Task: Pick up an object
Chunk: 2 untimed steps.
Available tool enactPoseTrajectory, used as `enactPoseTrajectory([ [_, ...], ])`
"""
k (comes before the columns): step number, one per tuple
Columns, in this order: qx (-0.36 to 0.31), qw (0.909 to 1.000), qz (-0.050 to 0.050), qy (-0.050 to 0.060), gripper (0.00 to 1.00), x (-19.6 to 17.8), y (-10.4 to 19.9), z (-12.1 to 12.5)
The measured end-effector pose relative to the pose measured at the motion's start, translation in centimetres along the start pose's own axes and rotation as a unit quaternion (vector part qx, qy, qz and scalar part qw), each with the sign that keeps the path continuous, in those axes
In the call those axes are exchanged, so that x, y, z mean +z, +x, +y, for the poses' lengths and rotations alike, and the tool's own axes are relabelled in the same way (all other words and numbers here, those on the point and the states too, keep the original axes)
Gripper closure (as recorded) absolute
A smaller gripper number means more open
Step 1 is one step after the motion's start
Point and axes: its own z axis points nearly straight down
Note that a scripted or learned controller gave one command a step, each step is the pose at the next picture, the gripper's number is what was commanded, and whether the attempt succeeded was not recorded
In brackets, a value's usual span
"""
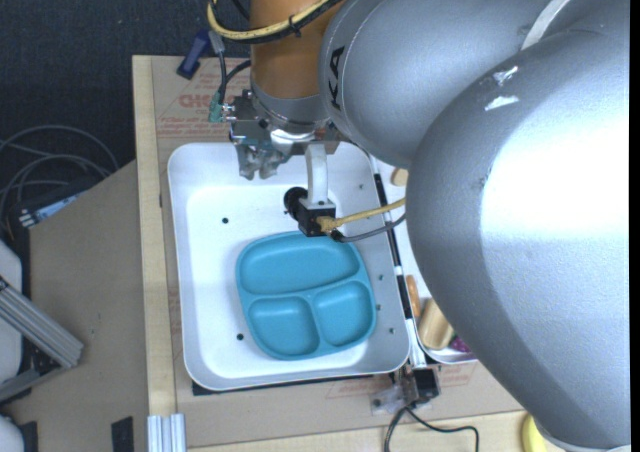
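Dark carpet (pixel 80 20) surrounds a brown bench (pixel 150 240), with loose cables (pixel 40 160) lying on the floor to its left.

Arm: the grey arm (pixel 480 140) takes up the whole right side of the view and hides most of the right bin. Its orange band (pixel 290 30) sits over the bench's far edge, with a yellow cable looped around it.

Left bin (pixel 200 240): white, shallow, in full view apart from its far right corner.

Task object: a blue divided plate (pixel 305 295) with three compartments lies flat in the left bin, in the near half and close to the right wall. It rests on the bin floor, untouched.

Gripper (pixel 258 162): it hangs below the orange band over the far end of the left bin, beyond the plate's far left edge and apart from it. Nothing is seen held. Whether it is open or closed cannot be told from this angle.

Right bin (pixel 440 355): a near corner shows under the arm, holding a tan cylindrical item (pixel 433 322); the rest is hidden.

Small items: a blue clip (pixel 192 55) lies at the bench's far left corner.
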Motion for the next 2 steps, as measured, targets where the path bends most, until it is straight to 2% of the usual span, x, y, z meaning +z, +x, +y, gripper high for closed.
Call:
enactPoseTrajectory([
  [1, 0.0, 1.0, 0.0, 0.0, 0.0, 0.0, 0.0, 0.0],
  [2, 0.001, 1.0, -0.001, 0.001, 0.0, 9.4, -3.1, 4.8],
])
